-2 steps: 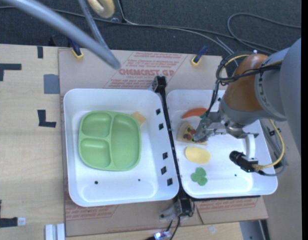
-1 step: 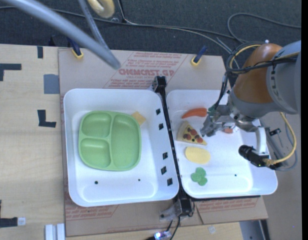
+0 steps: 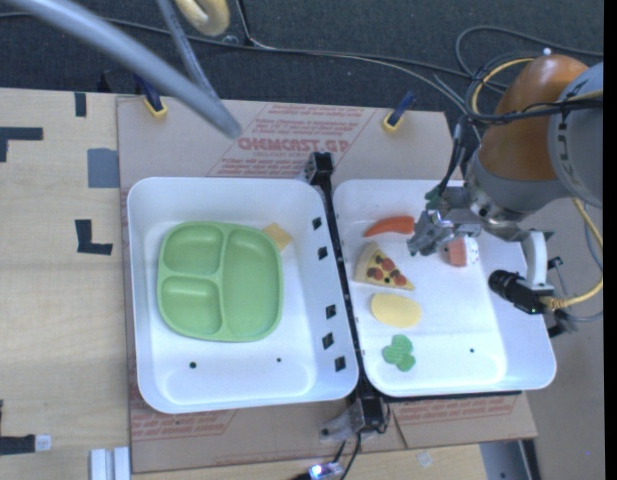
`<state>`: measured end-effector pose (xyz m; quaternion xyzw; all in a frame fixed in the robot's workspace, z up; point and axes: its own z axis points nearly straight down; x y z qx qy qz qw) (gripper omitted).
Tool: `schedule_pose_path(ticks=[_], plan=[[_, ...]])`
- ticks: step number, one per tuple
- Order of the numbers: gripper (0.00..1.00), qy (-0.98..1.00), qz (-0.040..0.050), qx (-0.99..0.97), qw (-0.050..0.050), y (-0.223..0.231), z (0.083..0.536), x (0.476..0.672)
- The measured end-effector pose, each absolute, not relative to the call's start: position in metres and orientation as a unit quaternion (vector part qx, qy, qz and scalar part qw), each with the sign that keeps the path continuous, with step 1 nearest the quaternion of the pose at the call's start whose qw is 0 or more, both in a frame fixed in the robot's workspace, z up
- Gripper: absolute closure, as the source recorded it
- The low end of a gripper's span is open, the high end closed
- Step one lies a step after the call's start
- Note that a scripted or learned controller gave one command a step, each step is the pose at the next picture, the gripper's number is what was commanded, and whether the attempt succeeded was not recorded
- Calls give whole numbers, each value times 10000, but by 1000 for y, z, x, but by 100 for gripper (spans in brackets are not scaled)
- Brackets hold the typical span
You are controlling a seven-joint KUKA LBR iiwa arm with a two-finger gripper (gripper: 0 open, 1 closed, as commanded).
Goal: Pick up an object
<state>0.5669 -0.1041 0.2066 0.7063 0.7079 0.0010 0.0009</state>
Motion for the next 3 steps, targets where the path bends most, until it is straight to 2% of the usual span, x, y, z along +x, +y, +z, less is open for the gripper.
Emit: schedule_pose_path(ticks=[1, 3], plan=[[100, 7076, 10, 7066, 13, -106, 249, 570], [100, 7093, -2, 7049, -12, -4, 256, 542]])
